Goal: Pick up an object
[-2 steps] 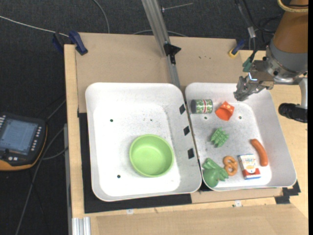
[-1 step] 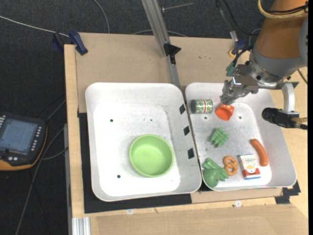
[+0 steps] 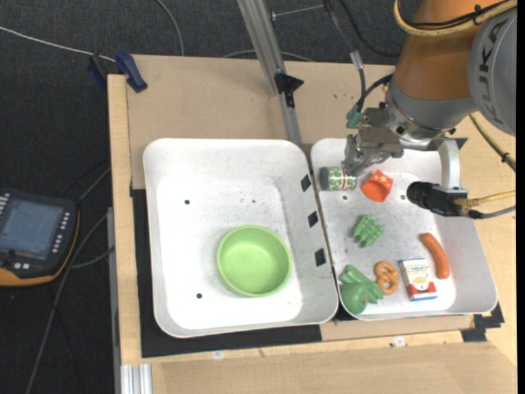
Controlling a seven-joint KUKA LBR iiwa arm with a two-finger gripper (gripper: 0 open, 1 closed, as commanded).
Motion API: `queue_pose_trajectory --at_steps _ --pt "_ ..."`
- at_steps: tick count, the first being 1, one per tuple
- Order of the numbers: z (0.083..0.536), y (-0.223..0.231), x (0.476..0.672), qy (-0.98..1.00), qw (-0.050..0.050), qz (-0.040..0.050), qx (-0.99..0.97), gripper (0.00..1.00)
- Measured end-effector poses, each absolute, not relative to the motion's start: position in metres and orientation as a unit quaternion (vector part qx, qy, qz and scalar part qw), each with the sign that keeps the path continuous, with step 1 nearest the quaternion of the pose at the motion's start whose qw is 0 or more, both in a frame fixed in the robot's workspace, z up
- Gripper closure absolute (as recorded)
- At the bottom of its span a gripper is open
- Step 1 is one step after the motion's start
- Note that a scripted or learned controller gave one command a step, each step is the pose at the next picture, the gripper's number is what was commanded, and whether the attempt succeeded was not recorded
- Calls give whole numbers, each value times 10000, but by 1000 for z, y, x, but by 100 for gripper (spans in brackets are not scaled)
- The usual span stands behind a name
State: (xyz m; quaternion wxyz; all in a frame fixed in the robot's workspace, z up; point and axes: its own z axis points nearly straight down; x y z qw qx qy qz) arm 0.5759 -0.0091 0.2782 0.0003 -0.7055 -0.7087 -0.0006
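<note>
Pincer [image 3: 354, 164] low over right bin [image 3: 476, 290], beside small can [image 3: 338, 178].

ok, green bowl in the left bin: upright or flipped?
Upright. The green bowl sits mouth-up in the left bin; its round rim and hollow inside face the camera, and nothing shows inside it.

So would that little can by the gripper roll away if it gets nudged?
Probably. The can lies on its side, so a nudge across it could roll it. It looks small and likely light. The bin wall close by might stop it.
</note>
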Motion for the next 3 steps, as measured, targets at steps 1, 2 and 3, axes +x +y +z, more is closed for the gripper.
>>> queue_pose_trajectory --at_steps 1,2,3 --pt "276 37 571 -7085 4 -5 -7057 100" --pt "270 92 559 -7089 6 -3 -7053 100" --pt "270 90 559 -7073 1 -3 -7070 0"
